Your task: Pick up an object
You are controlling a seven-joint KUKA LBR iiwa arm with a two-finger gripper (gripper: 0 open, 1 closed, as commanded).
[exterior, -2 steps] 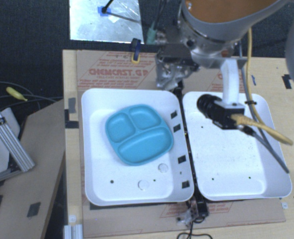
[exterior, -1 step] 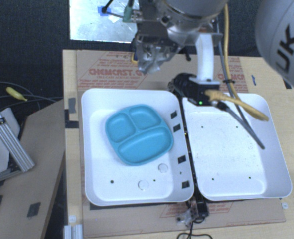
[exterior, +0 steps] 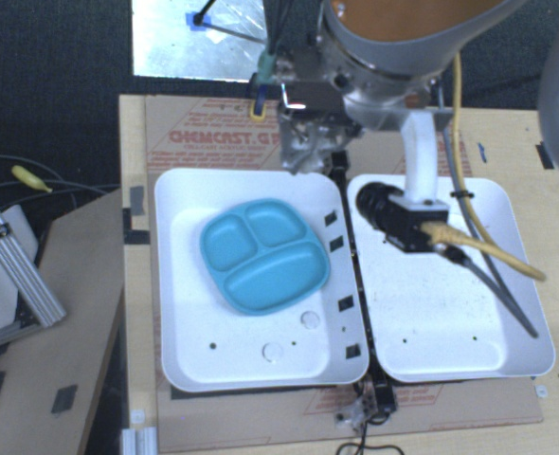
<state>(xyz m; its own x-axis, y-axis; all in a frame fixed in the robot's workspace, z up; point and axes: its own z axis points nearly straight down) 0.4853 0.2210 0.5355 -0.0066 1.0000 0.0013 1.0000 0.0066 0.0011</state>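
Observation:
A light blue divided plate [exterior: 263,254] with three compartments lies flat in the middle of the left bin [exterior: 180,349]. My gripper [exterior: 306,153] hangs over the far rim of the left bin, close to the wall between the two bins. It is above and behind the plate's far right edge, apart from it. The grey arm with its orange band fills the top of the view above the gripper.
The right bin [exterior: 450,349] lies beside the left one, with a row of black clips [exterior: 341,273] along the shared wall. Two small pale round spots [exterior: 310,320] sit on the left bin's floor near the plate. A cardboard sheet [exterior: 204,136] lies under both bins.

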